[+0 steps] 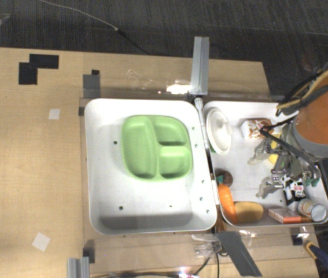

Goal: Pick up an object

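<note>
The wooden tabletop (30, 172) fills the left and middle of the frame, dark carpet (152, 10) along the top. The left bin (103, 213) holds a green divided tray (155, 146). The right bin (242, 172), at the right, carries the clutter: a white lid (217, 131), a carrot (226, 198), a bread roll (249, 211). The arm (323, 123) hangs over it; its pincer (279, 169) appears low among small items, whether open or closed I cannot tell. A clean pick wants one isolated object, perhaps the roll, approached straight down.
</note>
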`<action>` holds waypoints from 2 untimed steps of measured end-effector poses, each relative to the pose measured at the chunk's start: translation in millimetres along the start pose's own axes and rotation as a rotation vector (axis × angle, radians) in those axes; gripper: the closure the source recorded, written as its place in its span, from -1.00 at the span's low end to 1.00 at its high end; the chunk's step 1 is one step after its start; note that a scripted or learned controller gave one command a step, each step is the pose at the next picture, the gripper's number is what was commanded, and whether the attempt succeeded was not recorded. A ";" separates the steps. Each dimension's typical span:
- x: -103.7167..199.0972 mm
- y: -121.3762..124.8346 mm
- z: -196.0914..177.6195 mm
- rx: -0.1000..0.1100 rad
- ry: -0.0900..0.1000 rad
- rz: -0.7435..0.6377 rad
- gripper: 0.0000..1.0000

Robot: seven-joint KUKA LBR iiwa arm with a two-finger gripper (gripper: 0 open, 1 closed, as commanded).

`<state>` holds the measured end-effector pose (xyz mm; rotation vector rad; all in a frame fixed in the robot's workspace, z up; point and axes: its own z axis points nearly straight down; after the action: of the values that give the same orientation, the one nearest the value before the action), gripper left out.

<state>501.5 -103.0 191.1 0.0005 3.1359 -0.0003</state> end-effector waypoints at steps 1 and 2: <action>-57.6 -71.7 96.8 0.003 -0.007 -0.103 -1.00; -22.6 -94.6 100.1 0.003 -0.014 -0.035 -1.00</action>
<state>524.6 -197.7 91.1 -0.0534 3.1213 -0.0052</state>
